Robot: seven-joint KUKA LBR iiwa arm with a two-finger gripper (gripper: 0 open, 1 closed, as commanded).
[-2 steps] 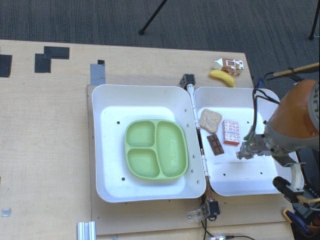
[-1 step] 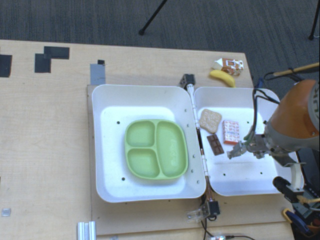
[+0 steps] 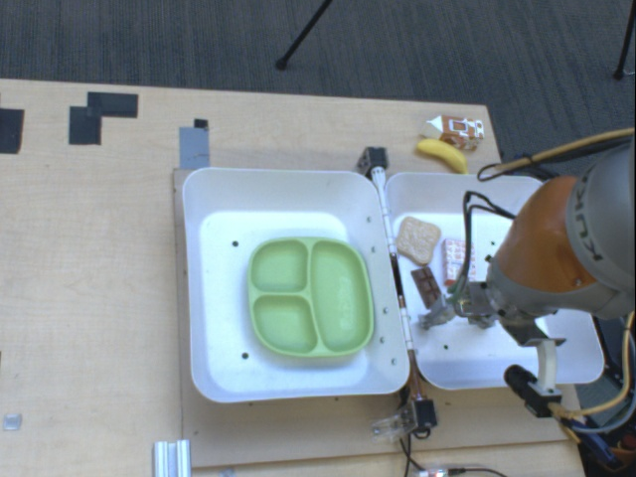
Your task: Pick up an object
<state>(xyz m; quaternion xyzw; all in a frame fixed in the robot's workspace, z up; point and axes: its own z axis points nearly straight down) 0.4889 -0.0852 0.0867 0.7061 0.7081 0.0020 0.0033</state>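
**Gripper low in the right bin**

Camera view: the gripper (image 3: 437,316) sits low in the right bin (image 3: 497,366), near its left wall; whether it grips anything cannot be told. Just beyond it lie a brown bar (image 3: 426,285), a tan bread slice (image 3: 418,238) and a red-and-white packet (image 3: 453,258). The left bin (image 3: 214,266) holds a green divided plate (image 3: 310,297). A banana (image 3: 441,153) lies on the bench beyond the bins.

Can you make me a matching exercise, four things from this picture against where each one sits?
Things:
1. green divided plate
2. banana
3. toast slice
4. gripper

Places:
A. on the bench beyond the bins
B. low over the right bin's floor
C. in the left bin
D. in the right bin, near its far end

Pairs: 1-C, 2-A, 3-D, 4-B
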